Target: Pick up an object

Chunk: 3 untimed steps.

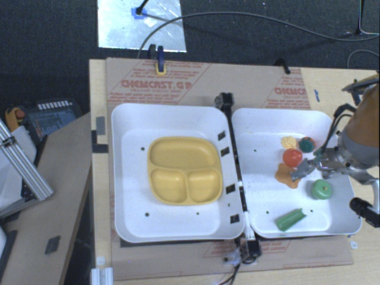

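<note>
One red ball (pixel 292 157) is sitting round and shiny in right bin (pixel 261 159) | gripper (pixel 310 168) is hovering beside it, grip unclear

Both white bins (pixel 178 114) are seen as smooth, slightly glossy plastic. The yellow tray (pixel 184 170) appears as matt moulded plastic. The worktop (pixel 196 79) is covered with printed cardboard. The floor sheet (pixel 139 16) looks like brushed, reflective metal.

A single fixed camera looks down from above at a slant on the pale wooden tabletop (pixel 98 100). It stands far enough back to take in both shallow white plastic bins (pixel 127 177), side by side. The grey arm with the orange band (pixel 363 129) enters from the right edge.
</note>
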### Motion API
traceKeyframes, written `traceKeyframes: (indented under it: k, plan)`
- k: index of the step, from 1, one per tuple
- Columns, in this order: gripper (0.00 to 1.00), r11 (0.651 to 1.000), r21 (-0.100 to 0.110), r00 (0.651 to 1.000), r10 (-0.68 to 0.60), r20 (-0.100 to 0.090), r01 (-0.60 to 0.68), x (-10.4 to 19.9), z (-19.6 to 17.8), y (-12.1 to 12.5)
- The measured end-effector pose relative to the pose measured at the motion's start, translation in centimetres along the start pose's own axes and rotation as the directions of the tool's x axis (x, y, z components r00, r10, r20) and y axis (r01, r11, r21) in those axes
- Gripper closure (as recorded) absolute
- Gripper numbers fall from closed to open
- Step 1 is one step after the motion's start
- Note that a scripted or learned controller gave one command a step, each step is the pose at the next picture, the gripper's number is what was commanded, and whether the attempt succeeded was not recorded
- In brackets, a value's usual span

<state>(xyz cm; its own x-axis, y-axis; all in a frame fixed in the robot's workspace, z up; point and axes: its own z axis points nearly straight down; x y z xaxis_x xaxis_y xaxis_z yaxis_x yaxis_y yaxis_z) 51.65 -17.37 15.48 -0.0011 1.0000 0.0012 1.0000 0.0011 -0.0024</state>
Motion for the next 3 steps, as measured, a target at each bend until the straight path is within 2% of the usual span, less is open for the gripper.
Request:
traceKeyframes:
  k: [1, 2, 3]
  plan:
    - [0.0, 1.0, -0.005, 1.0, 0.0, 0.002, 0.0, -0.8, 4.4, 0.1]
    - [1.0, 1.0, -0.006, 1.0, 0.0, 0.003, 0.0, -0.8, 3.2, 0.1]
    - [1.0, 1.0, -0.01, 1.0, -0.004, 0.003, 0.004, -0.1, -3.0, 0.4]
